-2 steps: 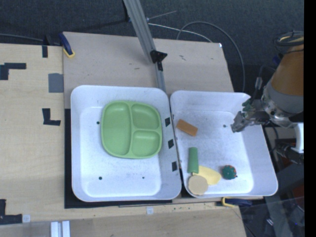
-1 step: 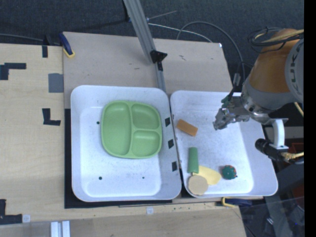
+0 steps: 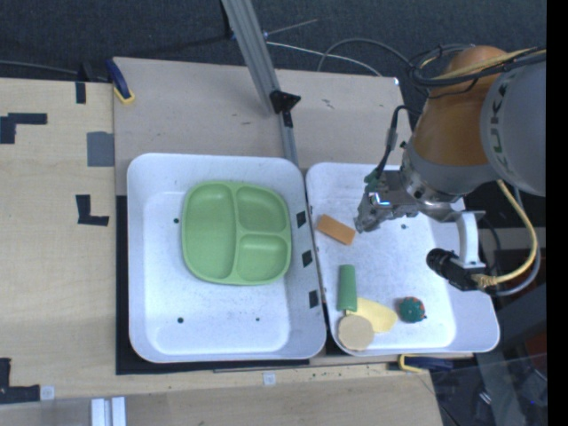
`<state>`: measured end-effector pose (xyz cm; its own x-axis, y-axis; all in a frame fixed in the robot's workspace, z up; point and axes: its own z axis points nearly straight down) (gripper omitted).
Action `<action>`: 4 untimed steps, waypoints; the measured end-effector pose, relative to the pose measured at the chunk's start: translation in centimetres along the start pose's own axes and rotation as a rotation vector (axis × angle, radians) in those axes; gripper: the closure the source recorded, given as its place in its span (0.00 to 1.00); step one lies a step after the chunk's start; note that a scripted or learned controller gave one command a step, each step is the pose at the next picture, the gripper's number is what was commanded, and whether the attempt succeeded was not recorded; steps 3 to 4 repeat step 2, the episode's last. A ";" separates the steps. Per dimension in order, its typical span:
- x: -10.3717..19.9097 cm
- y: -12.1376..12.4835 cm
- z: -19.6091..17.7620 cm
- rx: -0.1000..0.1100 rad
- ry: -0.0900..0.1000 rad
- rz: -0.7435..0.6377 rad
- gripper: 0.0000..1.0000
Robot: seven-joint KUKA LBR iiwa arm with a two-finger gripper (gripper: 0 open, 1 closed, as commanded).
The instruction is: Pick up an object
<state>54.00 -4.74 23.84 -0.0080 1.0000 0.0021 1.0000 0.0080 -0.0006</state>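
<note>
The end effector (image 3: pixel 368 213) hangs low over the right bin (image 3: pixel 448 331), just beside the orange block (image 3: pixel 335 229), on the side away from the bin divider. Whether its jaws stand apart or together I cannot tell from here, and nothing is seen between them.

The orange block is judged the likeliest target, being nearest. For a sound pick, the end effector should centre over the block rather than beside it, align its jaws across the block's short faces, and descend squarely; the block lies close to the bin's wall, so clearance on that side wants watching.

The orange block is a small, flat, wedge-like piece, lying at a slant, apart from its neighbours. Further from the arm than the block lie a green cylinder (image 3: pixel 346 288), a tan disc (image 3: pixel 356 331) touching a yellow piece (image 3: pixel 377 314), and a small dark-green ball (image 3: pixel 410 309). Beyond the divider from the block, the left bin (image 3: pixel 151 327) holds a green divided plate (image 3: pixel 237 232).
</note>
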 end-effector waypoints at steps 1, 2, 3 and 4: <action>6.1 0.5 -0.3 0.001 0.000 -0.001 1.00; 12.2 0.3 -0.3 0.002 0.000 0.000 1.00; 12.2 0.3 -0.3 0.002 0.000 0.000 1.00; 12.2 0.3 -0.3 0.002 0.000 0.000 1.00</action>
